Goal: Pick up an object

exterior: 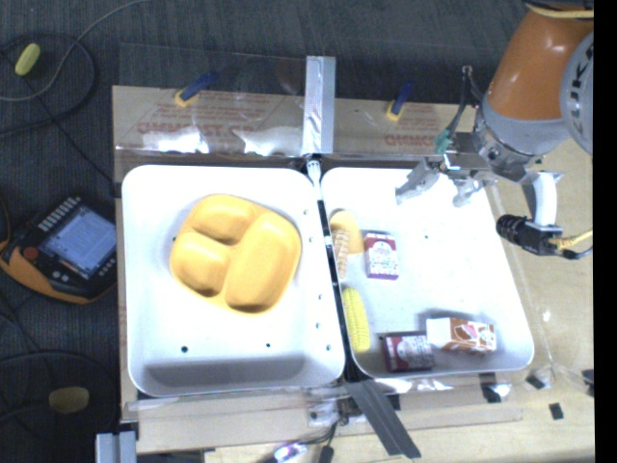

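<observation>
The bench (145, 114) is a tan board carrying two white bins side by side. The left bin (154, 355) sits touching the right bin (506, 287) along a shared middle edge. Behind the left bin, clear plastic sheet (222, 123) lies across the board, pinned by a blue-and-yellow clamp (196, 88); a second clamp (398, 103) sits behind the right bin. A metal strip (319, 104) runs back from where the bins meet
</observation>
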### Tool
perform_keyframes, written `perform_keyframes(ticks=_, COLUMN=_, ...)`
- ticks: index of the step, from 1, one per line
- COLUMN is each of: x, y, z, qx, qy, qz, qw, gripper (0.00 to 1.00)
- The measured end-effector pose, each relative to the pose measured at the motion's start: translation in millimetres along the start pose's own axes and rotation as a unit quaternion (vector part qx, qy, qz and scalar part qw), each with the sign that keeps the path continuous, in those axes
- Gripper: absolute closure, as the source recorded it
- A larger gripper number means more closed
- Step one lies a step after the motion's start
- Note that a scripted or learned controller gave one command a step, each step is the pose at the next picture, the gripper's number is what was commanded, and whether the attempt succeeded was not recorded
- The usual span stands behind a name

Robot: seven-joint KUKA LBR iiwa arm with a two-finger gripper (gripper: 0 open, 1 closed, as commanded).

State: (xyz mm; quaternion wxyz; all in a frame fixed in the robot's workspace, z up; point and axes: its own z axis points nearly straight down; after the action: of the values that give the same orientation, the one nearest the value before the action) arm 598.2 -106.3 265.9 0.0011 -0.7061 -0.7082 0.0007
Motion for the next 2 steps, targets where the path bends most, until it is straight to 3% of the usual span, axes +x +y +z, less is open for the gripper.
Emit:
perform_keyframes(ticks=1, x=8.4, y=-20.8, z=152.3, qx=0.001, qy=0.000, qz=0.009, qw=1.0000, gripper=0.00)
perform_keyframes(ticks=2, x=8.0, y=-20.9, z=144.0, qx=0.001, qy=0.001, qz=0.010, qw=1.0000, gripper=1.00)
